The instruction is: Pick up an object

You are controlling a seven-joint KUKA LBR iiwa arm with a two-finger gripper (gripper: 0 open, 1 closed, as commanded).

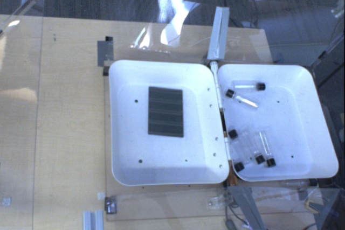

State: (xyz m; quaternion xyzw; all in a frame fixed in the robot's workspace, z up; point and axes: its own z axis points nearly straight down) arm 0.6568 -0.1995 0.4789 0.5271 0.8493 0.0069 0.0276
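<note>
A dark grey ribbed rectangular pad lies flat in the middle of the left white bin. The right white bin holds several small clear vials with black caps. One vial lies near the bin's far left, with a second vial slanted just below it. A lone black cap sits by the left wall. More vials cluster near the front left, with black caps pointing toward the front edge.
The bins sit side by side on a pale wooden bench. A grey metal bar stands behind the seam between them. A small dark bracket is at the left bin's far corner. Crumpled clear film lies behind.
</note>
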